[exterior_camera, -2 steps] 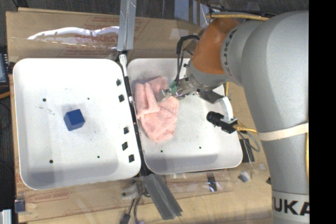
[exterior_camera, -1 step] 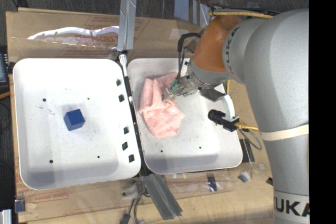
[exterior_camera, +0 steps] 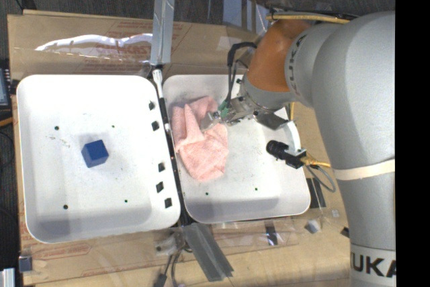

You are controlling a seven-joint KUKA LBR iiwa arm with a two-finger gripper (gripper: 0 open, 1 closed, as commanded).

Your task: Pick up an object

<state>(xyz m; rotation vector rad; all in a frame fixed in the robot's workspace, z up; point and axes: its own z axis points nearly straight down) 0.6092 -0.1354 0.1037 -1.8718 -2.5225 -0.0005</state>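
- We see the gripper [exterior_camera: 216,115] low in the shallow white bin on the view's right [exterior_camera: 282,201], its tip at the upper right edge of a crumpled pale pink cloth [exterior_camera: 201,144].
- We cannot tell whether the gripper is open or closed: its tip is small and merges with the folds of the cloth, so we cannot say whether any fabric is caught in it.
- The cloth is soft and bunched, with deep creases. A narrow ridge rises up the view just to the left of the gripper, and a broader rounded heap spreads below the gripper, towards the bin's near side.
- The cloth's left edge lies close along the wall that divides the two bins. Its right edge meets the gripper tip.
- The grey arm [exterior_camera: 349,91] with its orange band [exterior_camera: 269,64] comes in from the right, behind and above the gripper.
- Well apart from the gripper, far to its left across the dividing wall, a small blue cube [exterior_camera: 95,152] sits alone on the floor of the other shallow white bin [exterior_camera: 40,144].
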